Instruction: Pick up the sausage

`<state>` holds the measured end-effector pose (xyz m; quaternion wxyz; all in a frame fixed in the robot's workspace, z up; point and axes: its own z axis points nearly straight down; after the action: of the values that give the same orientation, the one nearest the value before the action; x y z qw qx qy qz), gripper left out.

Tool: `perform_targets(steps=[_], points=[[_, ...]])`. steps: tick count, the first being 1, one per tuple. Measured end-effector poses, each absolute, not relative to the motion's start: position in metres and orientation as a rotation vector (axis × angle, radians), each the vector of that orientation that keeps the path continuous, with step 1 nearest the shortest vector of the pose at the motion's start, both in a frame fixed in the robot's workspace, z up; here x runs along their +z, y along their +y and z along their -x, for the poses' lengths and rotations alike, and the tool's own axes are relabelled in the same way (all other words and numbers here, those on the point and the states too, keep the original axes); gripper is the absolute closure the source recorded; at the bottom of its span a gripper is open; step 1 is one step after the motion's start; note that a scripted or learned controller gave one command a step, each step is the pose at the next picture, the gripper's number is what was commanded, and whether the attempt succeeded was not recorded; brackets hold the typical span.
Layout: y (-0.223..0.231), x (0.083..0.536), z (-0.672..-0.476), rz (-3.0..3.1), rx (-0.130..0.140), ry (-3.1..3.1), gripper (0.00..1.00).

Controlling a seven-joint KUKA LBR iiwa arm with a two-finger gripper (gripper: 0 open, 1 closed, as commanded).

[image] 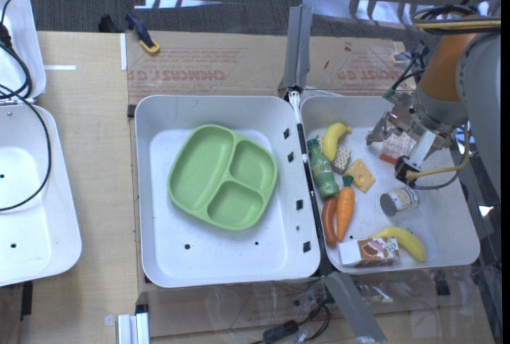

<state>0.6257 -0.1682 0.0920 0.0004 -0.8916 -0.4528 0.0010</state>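
Observation:
The sausage [327, 221] is a reddish-brown link lying lengthwise against the left wall of the right bin [454, 243], partly tucked under the orange carrot [344, 211]. My gripper [396, 142] hangs over the bin's upper right part, well to the right of and beyond the sausage. A small white and red item [398, 149] lies right under it. The arm's grey wrist and orange band [443, 68] rise behind it.
The right bin also holds a green bottle [322, 169], a banana [335, 137], a cracker [361, 175], a small can [399, 201], a second banana [403, 241] and a juice carton [369, 252]. The left bin [159, 255] holds a green divided plate [222, 176].

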Motion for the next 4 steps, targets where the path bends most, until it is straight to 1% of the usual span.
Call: perform_targets(steps=[1, 2, 3, 4], points=[[-0.179, 0.092, -0.642, 2.932, 0.004, -1.129, 0.0], [-0.171, 0.195, -0.602, 2.947, 0.004, -1.089, 0.0], [-0.133, 0.091, -0.587, 3.061, 0.006, -0.701, 0.0], [-0.141, 0.092, -0.636, 3.122, 0.004, -0.356, 0.0]])
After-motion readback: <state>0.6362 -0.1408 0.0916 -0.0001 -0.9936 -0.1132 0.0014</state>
